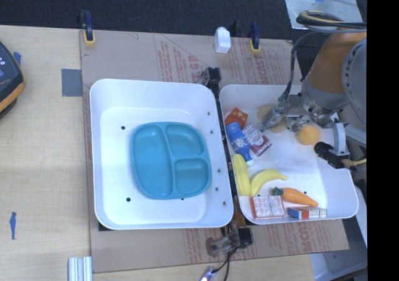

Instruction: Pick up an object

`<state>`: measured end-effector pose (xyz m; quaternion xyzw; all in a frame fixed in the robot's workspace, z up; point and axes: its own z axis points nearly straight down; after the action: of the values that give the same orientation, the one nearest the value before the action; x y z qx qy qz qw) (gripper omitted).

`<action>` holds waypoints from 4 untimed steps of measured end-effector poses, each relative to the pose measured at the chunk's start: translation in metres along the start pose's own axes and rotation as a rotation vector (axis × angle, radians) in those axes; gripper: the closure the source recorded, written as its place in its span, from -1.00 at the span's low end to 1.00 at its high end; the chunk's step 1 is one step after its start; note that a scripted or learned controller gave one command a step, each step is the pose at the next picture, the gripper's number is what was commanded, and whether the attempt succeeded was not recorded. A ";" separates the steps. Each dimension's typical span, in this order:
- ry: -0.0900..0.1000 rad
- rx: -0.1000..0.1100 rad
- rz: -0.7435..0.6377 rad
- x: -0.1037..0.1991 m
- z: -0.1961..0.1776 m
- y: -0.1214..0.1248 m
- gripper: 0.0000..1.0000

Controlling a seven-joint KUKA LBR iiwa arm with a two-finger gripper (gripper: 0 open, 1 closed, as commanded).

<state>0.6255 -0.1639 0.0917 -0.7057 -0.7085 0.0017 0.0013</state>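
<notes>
Nearest the camera, along the right bin's [346, 206] front edge: a red-and-white carton [269, 206], a carrot [299, 197], then two yellow bananas [254, 177]. Mid-bin lie a blue bottle [237, 137] and red packets [257, 139], while the left bin [100, 149] carries a blue divided plate [171, 159]. Farthest back, my jaws [288, 118] hover over the bin's rear beside an orange ball [307, 134]; whether they are released or clenched I cannot tell.
</notes>
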 end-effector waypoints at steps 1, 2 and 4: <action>0.000 -0.002 0.000 0.016 -0.001 0.031 -1.00; -0.001 -0.004 0.000 0.004 -0.001 0.031 -1.00; -0.001 -0.005 0.001 -0.037 -0.001 0.031 -1.00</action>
<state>0.6567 -0.2004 0.0926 -0.7059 -0.7083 0.0005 -0.0009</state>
